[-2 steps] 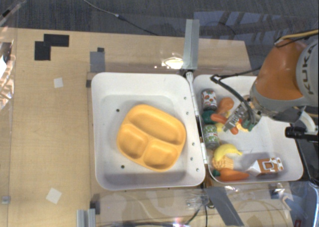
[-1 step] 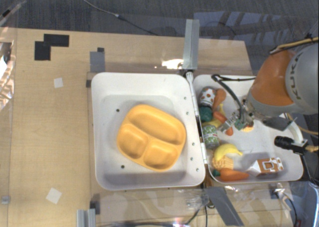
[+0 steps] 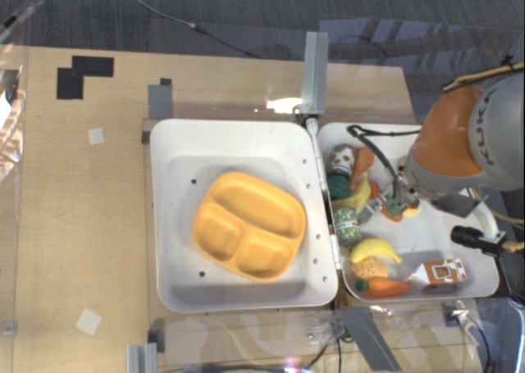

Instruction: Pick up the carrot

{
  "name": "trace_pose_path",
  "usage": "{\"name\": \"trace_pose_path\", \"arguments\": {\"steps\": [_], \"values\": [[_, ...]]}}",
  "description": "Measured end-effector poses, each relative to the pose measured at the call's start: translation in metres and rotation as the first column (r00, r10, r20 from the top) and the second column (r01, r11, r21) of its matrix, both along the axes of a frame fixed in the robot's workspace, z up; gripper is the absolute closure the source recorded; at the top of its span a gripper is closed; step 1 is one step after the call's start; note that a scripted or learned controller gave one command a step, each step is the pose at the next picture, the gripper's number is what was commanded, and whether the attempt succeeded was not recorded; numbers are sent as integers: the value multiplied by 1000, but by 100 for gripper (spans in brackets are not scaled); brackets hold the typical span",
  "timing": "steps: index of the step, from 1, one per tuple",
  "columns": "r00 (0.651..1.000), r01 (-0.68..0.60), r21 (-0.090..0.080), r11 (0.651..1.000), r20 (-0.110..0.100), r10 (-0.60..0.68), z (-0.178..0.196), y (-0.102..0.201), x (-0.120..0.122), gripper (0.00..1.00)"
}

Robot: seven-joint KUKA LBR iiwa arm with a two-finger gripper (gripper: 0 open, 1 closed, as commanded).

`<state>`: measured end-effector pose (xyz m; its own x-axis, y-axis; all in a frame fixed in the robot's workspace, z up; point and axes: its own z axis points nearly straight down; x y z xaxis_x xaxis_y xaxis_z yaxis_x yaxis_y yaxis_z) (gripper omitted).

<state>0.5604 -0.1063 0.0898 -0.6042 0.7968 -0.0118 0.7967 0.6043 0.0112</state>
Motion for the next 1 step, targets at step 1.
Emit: {"name": "trace_pose_path", "arguments": {"steps": [1], "values": [[992, 126, 2, 992, -6, -126, 30, -27, 54, 0]]}}
